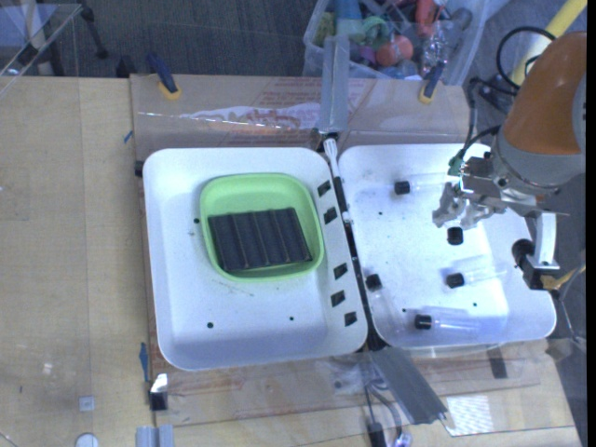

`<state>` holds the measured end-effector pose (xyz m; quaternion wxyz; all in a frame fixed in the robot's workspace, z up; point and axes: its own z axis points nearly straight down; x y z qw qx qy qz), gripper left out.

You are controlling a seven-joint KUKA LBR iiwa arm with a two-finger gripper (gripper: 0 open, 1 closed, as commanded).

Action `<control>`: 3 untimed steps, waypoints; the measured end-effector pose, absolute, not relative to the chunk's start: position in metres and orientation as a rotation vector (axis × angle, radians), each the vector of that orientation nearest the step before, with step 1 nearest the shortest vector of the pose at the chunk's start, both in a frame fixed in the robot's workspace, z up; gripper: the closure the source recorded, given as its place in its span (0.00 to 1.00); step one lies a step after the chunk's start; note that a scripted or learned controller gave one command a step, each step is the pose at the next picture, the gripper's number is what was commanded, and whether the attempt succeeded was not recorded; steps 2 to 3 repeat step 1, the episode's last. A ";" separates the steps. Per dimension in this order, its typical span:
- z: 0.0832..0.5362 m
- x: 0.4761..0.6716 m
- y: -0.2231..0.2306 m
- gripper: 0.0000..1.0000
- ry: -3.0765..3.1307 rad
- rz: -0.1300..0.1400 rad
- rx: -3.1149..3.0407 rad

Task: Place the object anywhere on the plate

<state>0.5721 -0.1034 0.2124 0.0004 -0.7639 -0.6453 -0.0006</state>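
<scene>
A clear tube with a black cap (445, 322) lies at the near edge of the right bin (410, 277). Farther back, the tool (456, 214) hovers over that bin, fingers' state unclear. In the left bin (177, 277), the green plate (261, 194) carries a dark ribbed block (259, 238).

Two white bins: left bin (177, 250), right bin (410, 170). Left bin carries a lime-green plate (216, 194) with a dark grey ribbed block (259, 238) on it, parallel ridges running front to back. Right bin has clear tubes with black caps (423, 322) near its front edge and centre. Arm (554, 91) is grey with an orange band; gripper (466, 208) is light grey metal. Bench (65, 250) is pale wood grain. Clear tote (400, 17) beyond the back edge holds mixed red, green, blue, pink items.
</scene>
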 end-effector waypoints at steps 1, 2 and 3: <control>0.212 0.572 -0.104 0.00 -2.027 -0.002 -2.400; 0.212 0.572 -0.104 0.00 -2.027 -0.002 -2.400; 0.212 0.572 -0.104 0.00 -2.027 -0.002 -2.400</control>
